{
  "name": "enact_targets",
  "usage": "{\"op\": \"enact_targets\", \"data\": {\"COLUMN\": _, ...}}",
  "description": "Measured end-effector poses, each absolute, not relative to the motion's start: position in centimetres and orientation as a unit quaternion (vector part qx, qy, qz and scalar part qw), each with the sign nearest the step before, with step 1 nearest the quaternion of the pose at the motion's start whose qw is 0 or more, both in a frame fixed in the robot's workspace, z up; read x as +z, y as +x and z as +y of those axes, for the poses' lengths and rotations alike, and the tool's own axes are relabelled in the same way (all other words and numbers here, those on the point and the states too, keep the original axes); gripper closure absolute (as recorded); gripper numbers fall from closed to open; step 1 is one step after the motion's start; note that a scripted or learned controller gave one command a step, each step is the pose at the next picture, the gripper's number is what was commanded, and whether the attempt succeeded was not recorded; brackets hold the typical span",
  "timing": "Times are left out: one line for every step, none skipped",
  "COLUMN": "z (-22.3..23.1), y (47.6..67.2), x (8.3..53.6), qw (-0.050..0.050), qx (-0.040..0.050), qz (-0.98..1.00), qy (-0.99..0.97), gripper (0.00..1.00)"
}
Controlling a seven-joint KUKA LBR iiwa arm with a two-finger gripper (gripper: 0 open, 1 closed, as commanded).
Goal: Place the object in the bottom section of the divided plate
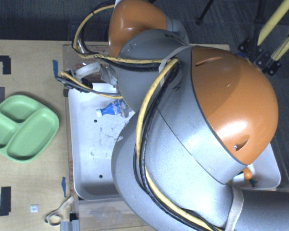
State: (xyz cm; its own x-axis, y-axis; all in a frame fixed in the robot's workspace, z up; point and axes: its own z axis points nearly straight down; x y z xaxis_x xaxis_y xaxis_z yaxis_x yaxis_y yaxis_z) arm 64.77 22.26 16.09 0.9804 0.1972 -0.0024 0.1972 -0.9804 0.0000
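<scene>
Arm: grey-and-orange arm (202,143) looms closest to the lens, reaching in from the right and covering most of both bins.
Gripper: somewhere beneath the wrist near the bin's upper-left corner, among cables (86,57); I cannot tell its state, nor whether it grasps anything.
Object: a small blue-and-white item (111,110), likely the thing to be moved, lies on the floor of the white bin (82,143), just beside the arm's edge and partly hidden by it.
Divided plate: green plate (23,127) rests on the wooden bench (29,61), left of the bin and well apart from the object; its large lower-right section looks vacant.
Stage: judged as the pick, nothing yet on the plate.
Risk, grasp: the object looks flat and crumpled, so the pinch may slip off or miss.
Risk, transfer: the bin wall stands between object and plate; a low carry could snag there.
Risk, placement: dividers are shallow, so a release off-centre could land the item in an upper section.
</scene>
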Motion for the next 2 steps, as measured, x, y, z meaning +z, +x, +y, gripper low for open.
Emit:
{"op": "enact_targets", "data": {"z": 22.3, "y": 65.7, "x": 9.3, "qw": 0.0, "qx": -0.0017, "qz": 0.11, "qy": 0.994, "gripper": 1.0}}
{"op": "enact_targets", "data": {"z": 22.5, "y": 61.6, "x": 13.7, "qw": 0.001, "qx": -0.0043, "qz": 0.2, "qy": 0.98, "gripper": 1.0}}
